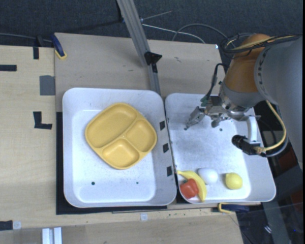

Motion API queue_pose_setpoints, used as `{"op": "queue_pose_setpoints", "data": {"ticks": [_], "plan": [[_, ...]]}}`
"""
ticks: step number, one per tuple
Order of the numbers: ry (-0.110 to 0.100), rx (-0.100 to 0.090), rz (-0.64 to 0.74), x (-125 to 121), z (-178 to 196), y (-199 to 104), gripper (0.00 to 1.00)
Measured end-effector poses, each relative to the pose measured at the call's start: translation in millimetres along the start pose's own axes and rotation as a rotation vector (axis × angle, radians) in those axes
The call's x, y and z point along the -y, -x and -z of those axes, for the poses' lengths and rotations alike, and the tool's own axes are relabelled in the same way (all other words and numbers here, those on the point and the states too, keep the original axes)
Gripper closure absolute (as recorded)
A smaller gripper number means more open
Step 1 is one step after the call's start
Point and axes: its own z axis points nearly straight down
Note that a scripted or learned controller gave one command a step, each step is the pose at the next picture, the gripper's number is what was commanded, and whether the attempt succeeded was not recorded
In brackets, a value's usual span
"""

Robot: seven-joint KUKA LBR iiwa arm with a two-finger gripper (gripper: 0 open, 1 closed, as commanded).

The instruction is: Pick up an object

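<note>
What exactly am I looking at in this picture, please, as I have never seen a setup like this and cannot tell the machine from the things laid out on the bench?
You are looking down, at a slant, from one fixed camera above a wooden bench. The big grey shape with an orange band at the right is a robot arm. At its tip is a gripper with two fingers, which hangs over the upper part of the right bin. Nothing is seen between its fingers.

Two shallow white bins sit side by side. The left bin holds a yellow divided plate. Along the near edge of the right bin lie small toy foods: a banana, a red piece against it, a white egg-like ball and a yellow lemon-like ball. The arm's job is to pick up one object.
</note>
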Motion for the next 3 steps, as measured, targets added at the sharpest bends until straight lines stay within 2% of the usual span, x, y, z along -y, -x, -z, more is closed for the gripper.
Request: {"op": "queue_pose_setpoints", "data": {"ticks": [1,2,3], "plan": [[0.008,0.003,0.000,-0.4,-49.5,-0.3,0.00],[0.007,0.001,0.001,-0.4,-38.2,-1.4,1.00],[0.013,0.001,0.000,-2.0,24.1,-6.5,1.00]]}}
